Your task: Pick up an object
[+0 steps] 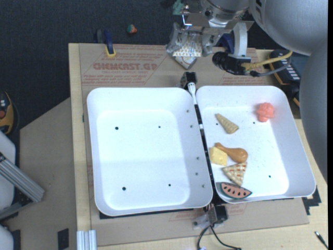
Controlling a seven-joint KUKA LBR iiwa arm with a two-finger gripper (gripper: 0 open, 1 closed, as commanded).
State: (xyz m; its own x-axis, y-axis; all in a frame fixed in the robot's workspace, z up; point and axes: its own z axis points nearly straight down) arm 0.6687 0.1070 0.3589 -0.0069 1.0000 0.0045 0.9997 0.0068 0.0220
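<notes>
Camera view: gripper (187, 48) raised beyond the bins' far edge, above the board.
Hold: fingers closed on a waffle piece (186, 53), lifted clear of both bins.
Progress: pick looks done; drop-off left, if any.
Right bin (291, 139): five toy foods remain.

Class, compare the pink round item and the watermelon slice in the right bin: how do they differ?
The pink round item is one plain colour and lumpy; the watermelon slice is flat, red with dark seeds and a green rind. The pink round item sits near the bin's far right corner, the watermelon slice at its near left edge. Both lie in the right bin.
</notes>
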